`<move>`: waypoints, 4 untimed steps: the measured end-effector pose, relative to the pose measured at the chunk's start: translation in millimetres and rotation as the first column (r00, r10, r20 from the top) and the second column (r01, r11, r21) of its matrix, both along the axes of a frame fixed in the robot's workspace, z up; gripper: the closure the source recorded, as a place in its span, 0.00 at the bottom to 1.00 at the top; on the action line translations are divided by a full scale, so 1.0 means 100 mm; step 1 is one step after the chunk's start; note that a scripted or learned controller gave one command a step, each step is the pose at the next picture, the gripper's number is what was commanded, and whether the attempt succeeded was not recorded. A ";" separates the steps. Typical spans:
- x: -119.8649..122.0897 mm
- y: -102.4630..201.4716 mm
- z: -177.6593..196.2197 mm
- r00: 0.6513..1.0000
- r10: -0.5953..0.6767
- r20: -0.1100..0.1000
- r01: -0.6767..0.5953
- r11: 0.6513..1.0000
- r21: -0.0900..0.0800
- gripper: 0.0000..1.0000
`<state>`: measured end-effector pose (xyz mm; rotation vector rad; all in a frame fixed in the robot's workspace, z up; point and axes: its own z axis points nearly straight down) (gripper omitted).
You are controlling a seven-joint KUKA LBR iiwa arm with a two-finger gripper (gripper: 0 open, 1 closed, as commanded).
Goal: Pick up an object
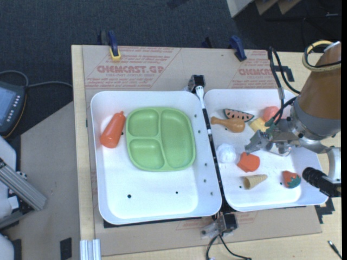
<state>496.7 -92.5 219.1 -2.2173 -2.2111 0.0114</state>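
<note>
Closest to the lens, the ice-cream cone (254, 181) lay in the right bin (271, 201). Just above it, the gripper (255, 145) hovered over a red piece (248, 162), fingers seemingly spread, pinching nothing; it should descend squarely before closing.

The left bin (103, 145) holds an orange toy bottle (113, 130), lying tilted near the left wall, and just beside it on the right a green divided plate (161, 138) with three compartments.

The right bin (271, 200) holds several small toys. A watermelon slice (238, 115) lies near the far wall, with a brown drumstick (229, 124) just below it. A white round object (226, 155) lies close to the left wall. A red-orange piece (248, 162) sits in the middle, an ice cream cone (254, 181) lies on its side below it, and a strawberry (290, 179) is at the right. A pink piece (269, 113) and a yellow piece (257, 124) lie near the far wall.
</note>
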 end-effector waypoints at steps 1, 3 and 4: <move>0.03 0.00 0.05 1.000 0.003 0.012 -0.003 1.000 -0.002 0.00; -0.01 0.01 -1.14 1.000 0.002 0.004 -0.002 1.000 0.000 0.00; -0.02 0.02 -1.36 1.000 0.002 0.008 -0.002 1.000 0.000 0.00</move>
